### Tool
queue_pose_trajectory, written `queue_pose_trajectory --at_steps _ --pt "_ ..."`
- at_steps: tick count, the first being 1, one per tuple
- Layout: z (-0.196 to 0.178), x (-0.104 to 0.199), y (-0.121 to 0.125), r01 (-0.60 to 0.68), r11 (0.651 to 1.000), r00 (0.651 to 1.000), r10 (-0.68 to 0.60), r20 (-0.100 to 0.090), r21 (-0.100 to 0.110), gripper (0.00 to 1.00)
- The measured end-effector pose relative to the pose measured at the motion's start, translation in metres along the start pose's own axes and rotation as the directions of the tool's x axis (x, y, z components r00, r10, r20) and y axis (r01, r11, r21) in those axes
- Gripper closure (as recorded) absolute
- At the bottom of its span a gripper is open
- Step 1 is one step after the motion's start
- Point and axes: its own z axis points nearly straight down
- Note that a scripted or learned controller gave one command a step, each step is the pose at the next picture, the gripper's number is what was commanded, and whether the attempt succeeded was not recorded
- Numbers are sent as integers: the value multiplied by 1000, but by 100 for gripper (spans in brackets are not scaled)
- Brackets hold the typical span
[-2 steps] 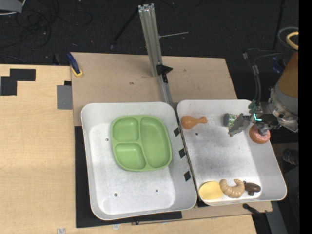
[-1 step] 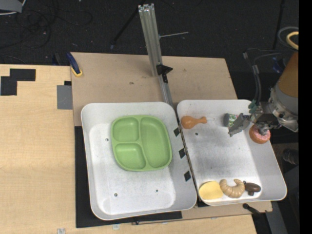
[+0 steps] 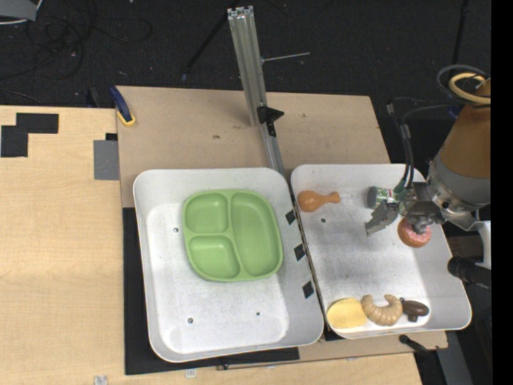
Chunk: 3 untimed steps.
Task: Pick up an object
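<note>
My gripper [image 3: 392,218] hangs over the right bin [image 3: 353,251], near its right side, and stands open with nothing between its fingers. One grey finger [image 3: 375,224] points down toward the bin floor. A pink frosted donut [image 3: 416,233] lies just right of the gripper, close to the other finger. An orange drumstick-shaped toy [image 3: 316,200] lies at the bin's upper left. Along the front edge sit a yellow round piece [image 3: 345,314], a tan croissant [image 3: 382,310] and a small dark brown piece [image 3: 414,307].
The left bin [image 3: 216,319] holds a green divided plate [image 3: 232,235]. A metal post [image 3: 250,70] rises behind the gap between the bins. Black clips [image 3: 298,251] mark the shared rim. The arm's orange band [image 3: 471,139] is at the right.
</note>
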Motion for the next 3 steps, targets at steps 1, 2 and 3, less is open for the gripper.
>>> queue_pose_trajectory --at_steps 1,2,3 --pt "46 -6 3 -1 1000 1000 1 0 0 0" --pt "90 -5 5 -1 1000 1000 1 -1 1 0" --pt "78 -6 5 -3 1000 1000 3 0 -2 100"
